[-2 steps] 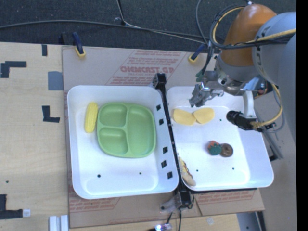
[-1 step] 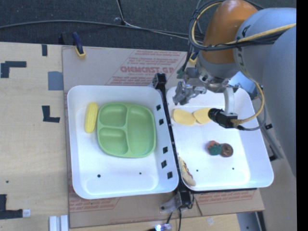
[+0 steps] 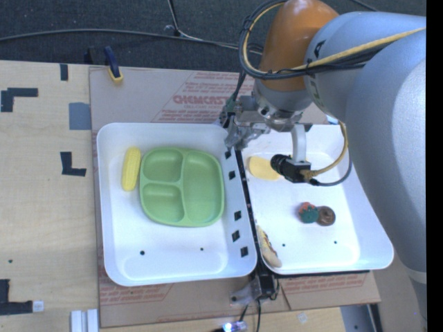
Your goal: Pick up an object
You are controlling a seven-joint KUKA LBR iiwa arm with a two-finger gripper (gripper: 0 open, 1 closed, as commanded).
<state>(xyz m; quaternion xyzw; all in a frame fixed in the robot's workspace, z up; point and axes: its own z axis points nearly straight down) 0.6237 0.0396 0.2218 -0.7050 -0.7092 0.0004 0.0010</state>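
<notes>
My gripper (image 3: 237, 131) hangs over the far end of the divider between the two bins, below the orange band (image 3: 294, 33) of the arm. Just to its right, a flat yellow piece (image 3: 261, 168) lies in the right bin (image 3: 346, 249), partly behind a black part of the wrist. A small cluster of toys (image 3: 317, 214), red, green and brown, sits in the middle of that bin. A tan and yellow object (image 3: 269, 250) rests against the bin's front left wall. In the left bin (image 3: 173, 256) a yellow corn cob (image 3: 130, 169) lies beside a green divided plate (image 3: 183, 187).
The arm's bulky grey body covers the right bin's far right side. Cables loop around the wrist. A blue and yellow clamp (image 3: 112, 66) grips the cardboard sheet's far left corner. The wooden bench extends to the left.
</notes>
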